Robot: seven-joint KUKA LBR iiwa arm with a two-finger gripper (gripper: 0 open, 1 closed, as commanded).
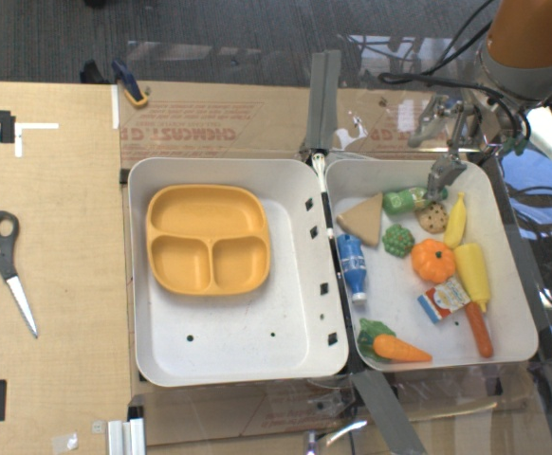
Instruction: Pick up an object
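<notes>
Two shallow white plastic bins sit side by side on the bench; the left bin [162,349] bears a yellow three-compartment plate [209,239], and the right bin [504,335] holds a scatter of toy food. From the right, the grey arm with its orange band [532,17] reaches down over the far edge of that bin. Its gripper [439,180] hangs just above a green toy bottle [404,200] and a speckled brown cookie [433,218], near a yellow banana [456,220]. Nothing sits between the fingers; whether they are spread or closed, I cannot tell. By my reckoning, the pick is not yet made: descent, grasp and lift all remain.
</notes>
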